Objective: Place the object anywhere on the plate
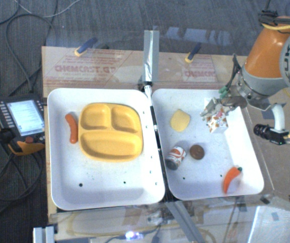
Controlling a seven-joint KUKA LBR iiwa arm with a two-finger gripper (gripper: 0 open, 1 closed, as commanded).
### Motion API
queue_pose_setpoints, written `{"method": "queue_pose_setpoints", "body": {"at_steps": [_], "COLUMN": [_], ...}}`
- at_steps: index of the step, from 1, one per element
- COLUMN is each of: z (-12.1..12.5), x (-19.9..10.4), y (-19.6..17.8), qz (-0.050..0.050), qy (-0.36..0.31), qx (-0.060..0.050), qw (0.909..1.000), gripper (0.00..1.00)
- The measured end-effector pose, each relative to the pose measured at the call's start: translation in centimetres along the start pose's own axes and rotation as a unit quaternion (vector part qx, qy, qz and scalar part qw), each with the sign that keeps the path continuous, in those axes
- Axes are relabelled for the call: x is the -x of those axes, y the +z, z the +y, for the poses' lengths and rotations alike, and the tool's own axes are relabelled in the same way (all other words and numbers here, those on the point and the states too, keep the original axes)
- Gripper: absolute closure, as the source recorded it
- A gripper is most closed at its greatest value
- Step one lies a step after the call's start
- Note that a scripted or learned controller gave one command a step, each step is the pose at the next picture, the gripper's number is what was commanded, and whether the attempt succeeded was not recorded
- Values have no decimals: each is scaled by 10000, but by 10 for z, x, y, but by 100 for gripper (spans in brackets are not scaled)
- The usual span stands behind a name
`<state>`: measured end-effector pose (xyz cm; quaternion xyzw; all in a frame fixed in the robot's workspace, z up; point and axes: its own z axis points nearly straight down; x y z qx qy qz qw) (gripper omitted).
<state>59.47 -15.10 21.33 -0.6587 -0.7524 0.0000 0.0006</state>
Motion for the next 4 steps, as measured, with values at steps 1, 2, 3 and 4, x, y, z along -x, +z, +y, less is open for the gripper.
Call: {"method": "queue_pose_setpoints", "body": {"at_steps": [1,2,3,4], "z": [40,49,49,49], "x": [-49,-103,-175,-175], "y": [53,30,4,4], "qz": [-7,-8,-9,-6], "qy": [-830,-2148,-3207,-3206], "qx": [-13,-1,3,6], "qw": [9965,9767,9472,9472], "gripper": [100,100,100,0]}}
